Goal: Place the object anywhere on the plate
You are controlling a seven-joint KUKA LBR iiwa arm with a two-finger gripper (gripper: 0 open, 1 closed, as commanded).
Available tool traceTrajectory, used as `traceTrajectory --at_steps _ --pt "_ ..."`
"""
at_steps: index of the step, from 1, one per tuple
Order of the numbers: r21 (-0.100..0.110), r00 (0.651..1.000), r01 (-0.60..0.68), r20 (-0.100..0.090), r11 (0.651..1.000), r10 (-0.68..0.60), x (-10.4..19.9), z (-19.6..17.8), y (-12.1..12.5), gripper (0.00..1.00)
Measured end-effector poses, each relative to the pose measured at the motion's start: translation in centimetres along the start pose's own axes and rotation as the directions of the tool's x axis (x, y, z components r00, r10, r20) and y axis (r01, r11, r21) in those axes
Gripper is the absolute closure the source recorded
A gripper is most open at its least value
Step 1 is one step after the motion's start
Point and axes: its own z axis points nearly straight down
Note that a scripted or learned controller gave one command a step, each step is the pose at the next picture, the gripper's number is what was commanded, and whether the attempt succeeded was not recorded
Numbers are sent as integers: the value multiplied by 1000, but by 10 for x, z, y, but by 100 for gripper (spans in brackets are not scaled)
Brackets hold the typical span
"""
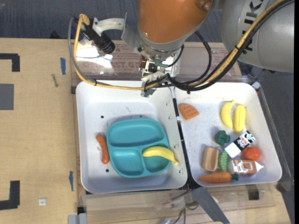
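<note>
A teal divided plate (133, 143) lies in the left white bin (88, 106). A yellow banana (161, 155) rests on the plate's right front compartment, its tip reaching over the rim. An orange-red sausage (103, 148) lies on the bin floor just left of the plate. My gripper (154, 80) hangs under the orange wrist band at the back edge of the left bin, near the divider, well behind the plate. I see nothing held under it.
The right bin (266, 125) holds several toy foods: an orange bread slice (188, 111), two bananas (232, 115), broccoli (222, 136), a tomato (252, 153), a bread roll (210, 157) and a carrot (215, 177). Cables loop behind the bins.
</note>
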Motion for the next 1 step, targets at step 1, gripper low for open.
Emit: traceTrajectory --at_steps 1 --pt "-7 979 -206 -1 979 206 50 57 4 100"
